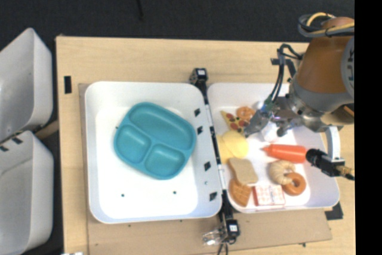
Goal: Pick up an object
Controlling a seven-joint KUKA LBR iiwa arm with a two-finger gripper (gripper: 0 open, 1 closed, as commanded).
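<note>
Grey-and-orange arm lowered over the right shallow white bin [332,195] of toy food, its gripper [267,120] low at the bin's ten o'clock.

The dark fingers sit just beside the small pizza-like toy piece with red and orange toppings [239,117]; whether they are spread or pinching cannot be told, and nothing visibly sits between them. At four o'clock from the gripper lies the orange carrot-shaped toy [286,152]; at seven o'clock, the pale yellow rounded lemon-like toy [234,144]. Toward the bin's six o'clock lie a tan bread slice [243,170], a waffle-patterned piece [240,192], a red-and-white packet [268,194] and glazed doughnuts [287,177]. The left white bin [101,200] holds a teal three-compartment plastic plate [155,140].
</note>
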